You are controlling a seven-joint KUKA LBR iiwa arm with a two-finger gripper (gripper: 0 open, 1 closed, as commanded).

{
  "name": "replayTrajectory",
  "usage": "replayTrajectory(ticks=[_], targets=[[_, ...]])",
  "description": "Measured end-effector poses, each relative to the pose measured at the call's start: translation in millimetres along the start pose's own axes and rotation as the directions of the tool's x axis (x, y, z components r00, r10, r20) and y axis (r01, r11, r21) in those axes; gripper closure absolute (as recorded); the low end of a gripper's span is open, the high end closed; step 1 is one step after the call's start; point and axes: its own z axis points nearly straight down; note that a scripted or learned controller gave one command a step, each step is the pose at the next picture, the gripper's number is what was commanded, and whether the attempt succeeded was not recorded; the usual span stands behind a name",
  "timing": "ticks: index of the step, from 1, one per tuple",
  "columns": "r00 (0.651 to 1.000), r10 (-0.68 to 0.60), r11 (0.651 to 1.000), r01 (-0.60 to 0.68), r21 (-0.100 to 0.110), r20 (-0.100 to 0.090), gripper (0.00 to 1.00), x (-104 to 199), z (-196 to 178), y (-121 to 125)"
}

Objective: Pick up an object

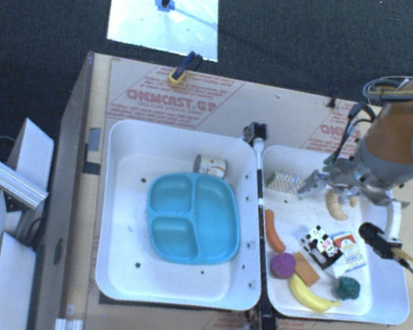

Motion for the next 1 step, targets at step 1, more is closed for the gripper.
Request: replayTrajectory(ticks=[1], targets=[[1.000, 0.003, 1.000, -0.003, 0.000, 0.002, 0.00, -60.7, 36.8, -27.9]])
